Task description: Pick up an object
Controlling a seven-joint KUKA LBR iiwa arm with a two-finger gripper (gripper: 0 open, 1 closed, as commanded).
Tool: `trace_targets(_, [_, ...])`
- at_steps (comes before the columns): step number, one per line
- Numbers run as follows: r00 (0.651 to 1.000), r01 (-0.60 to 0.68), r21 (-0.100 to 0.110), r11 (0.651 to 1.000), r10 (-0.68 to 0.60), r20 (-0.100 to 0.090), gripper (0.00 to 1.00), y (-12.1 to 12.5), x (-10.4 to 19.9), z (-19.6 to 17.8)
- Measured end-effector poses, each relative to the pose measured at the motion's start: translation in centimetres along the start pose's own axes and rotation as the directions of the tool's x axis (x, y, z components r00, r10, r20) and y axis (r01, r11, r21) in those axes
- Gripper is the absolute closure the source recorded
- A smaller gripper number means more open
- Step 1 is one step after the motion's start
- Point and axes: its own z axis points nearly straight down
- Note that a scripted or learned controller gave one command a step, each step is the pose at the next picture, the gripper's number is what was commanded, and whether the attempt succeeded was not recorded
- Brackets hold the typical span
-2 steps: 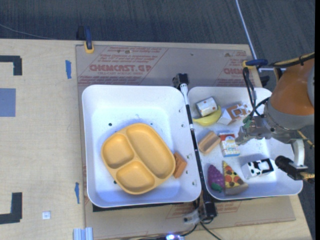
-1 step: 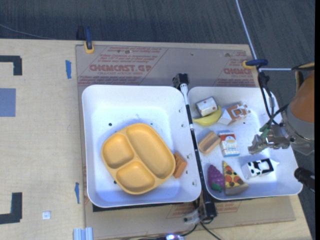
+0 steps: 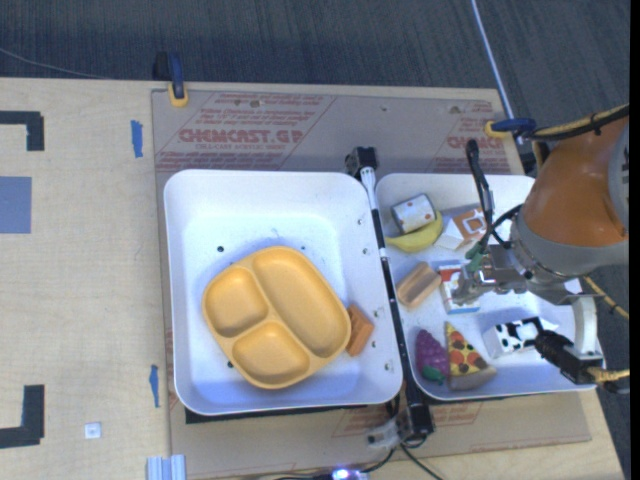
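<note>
The gripper (image 3: 468,286) hangs low in the right bin (image 3: 520,384), among a banana (image 3: 418,236), a bread-like piece (image 3: 417,286), grapes (image 3: 431,354), a pizza slice (image 3: 462,352) and a cow-patterned block (image 3: 514,336); whether it is open or closed, I cannot tell. The left bin (image 3: 200,268) holds a yellow divided tray (image 3: 275,314)

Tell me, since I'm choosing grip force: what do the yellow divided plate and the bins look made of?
Yellow divided plate: likely molded plastic, smooth with a soft sheen on its three compartments. Left bin and right bin: probably thin white plastic, glossy, with rounded formed corners.
</note>
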Motion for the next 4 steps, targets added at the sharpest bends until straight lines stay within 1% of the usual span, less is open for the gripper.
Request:
trace_targets(1, [1.000,-0.002,-0.004,1.000,0.002,0.003,1.00,3.0,-6.3,-1.7])
trace_targets(2, [1.000,0.000,-0.001,1.000,0.000,0.001,1.00,-1.5,-1.4,-6.3])
trace_targets(3, [1.000,0.000,-0.001,1.000,0.000,0.001,1.00,-1.5,4.7,0.0])
trace_targets(4, [1.000,-0.001,-0.003,1.000,0.001,0.002,1.00,6.3,2.9,-0.1])
